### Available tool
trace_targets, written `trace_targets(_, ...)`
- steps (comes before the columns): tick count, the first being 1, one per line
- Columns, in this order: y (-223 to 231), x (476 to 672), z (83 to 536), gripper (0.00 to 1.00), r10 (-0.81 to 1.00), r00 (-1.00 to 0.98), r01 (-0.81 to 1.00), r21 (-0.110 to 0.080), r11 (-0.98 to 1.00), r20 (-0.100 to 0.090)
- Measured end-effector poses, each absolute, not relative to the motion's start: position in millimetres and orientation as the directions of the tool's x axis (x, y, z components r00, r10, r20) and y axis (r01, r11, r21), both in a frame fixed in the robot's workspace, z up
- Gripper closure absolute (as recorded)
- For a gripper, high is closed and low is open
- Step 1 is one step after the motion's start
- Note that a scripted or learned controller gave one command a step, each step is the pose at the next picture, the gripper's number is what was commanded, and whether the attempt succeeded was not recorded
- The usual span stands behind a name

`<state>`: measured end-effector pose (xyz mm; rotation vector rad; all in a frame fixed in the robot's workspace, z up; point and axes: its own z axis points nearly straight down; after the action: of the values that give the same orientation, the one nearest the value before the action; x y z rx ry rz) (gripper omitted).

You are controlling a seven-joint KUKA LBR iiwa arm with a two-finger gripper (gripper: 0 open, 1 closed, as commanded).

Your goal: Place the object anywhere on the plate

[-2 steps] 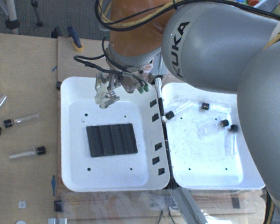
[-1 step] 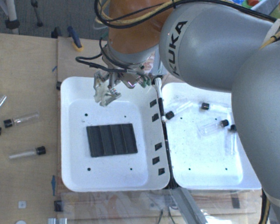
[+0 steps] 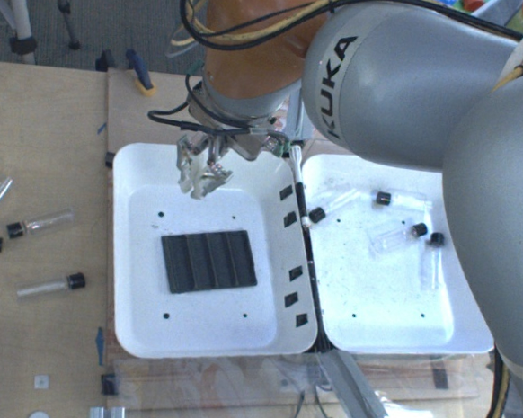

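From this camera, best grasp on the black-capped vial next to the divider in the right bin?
Take the black-capped vial across its clear body, coming straight down. It lies flat on the right bin floor, cap toward the divider, so span the narrow width, mid-body, away from the wall. A judgement; the glass is faint here.

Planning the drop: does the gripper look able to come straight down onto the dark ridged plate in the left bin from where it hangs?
Probably yes. The gripper hangs over the left bin's far end, and the plate lies bare nearer the camera, with nothing between them.
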<state>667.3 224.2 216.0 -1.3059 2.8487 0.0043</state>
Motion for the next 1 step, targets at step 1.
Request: trace_targets(1, 219.0, 656.3, 223.9, 1.0, -0.832, -0.555, -0.832, 0.001, 0.555, -0.003)
